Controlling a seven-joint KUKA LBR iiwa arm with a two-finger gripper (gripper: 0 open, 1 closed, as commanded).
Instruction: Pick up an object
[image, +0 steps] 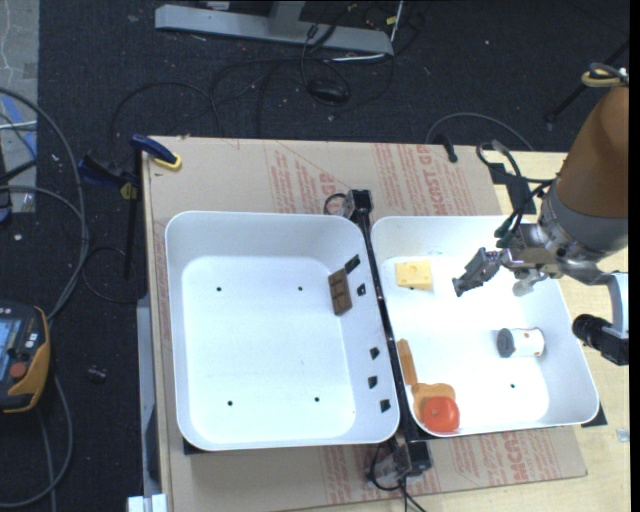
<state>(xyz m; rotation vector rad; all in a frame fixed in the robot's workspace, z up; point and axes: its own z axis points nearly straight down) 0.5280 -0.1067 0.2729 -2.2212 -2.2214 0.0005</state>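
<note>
The yellow block (414, 274) sits near the back of the right bin (570, 400), close to the wall between the two bins, and we think it is the best thing to pick up. Our gripper (473, 276) hangs just beside it, a little to the right, and nothing is between its fingers. The dark fingers look a bit apart, so we call it open, but they are small and hard to see. To do this step well, we would slide over until the block lies right under the middle of the gripper. Then we would go straight down, one finger on each side. The block looks flat and low, so we must go down almost to the floor of the bin before we squeeze. If we close too high, we will grab only air. We should also watch the wall, because a finger could bump it. There are other things here too. A small white and grey roll (520, 343) lies near the right side, well apart from the block. A red ball (438, 412) rests in the front corner, touching an orange stick (407, 364). The roll may spin away when touched, and the ball sits tight in its corner, so we judge the block easier. A brown bar (340, 292) leans in the left bin (200, 240).
</note>
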